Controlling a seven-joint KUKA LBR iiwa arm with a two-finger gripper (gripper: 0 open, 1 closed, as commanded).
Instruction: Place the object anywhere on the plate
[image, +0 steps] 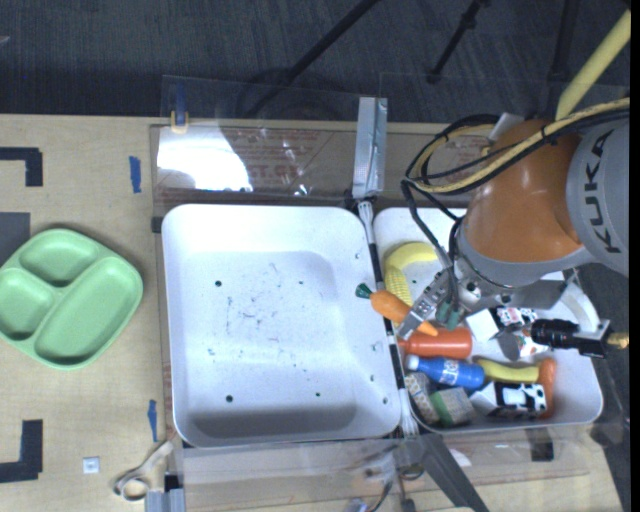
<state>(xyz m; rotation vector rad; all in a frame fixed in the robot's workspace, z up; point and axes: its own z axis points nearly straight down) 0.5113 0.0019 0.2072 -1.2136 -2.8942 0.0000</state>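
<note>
The green divided plate (68, 297) lies on the wooden bench at the far left, outside both bins. My gripper (432, 305) is down in the right bin (580, 400), near that bin's left wall. It hangs right over the thick end of a toy carrot (388, 303), whose green top points toward the divider. Just below the gripper lies an orange bottle (440, 345). The orange-banded wrist (520, 210) hides the bin's back part.
The right bin also holds a yellow object (410, 262), a blue can (450, 373), a banana (505, 370) and other small items. The left white bin (270, 320) sits between the plate and the right bin. Cables loop above the wrist.
</note>
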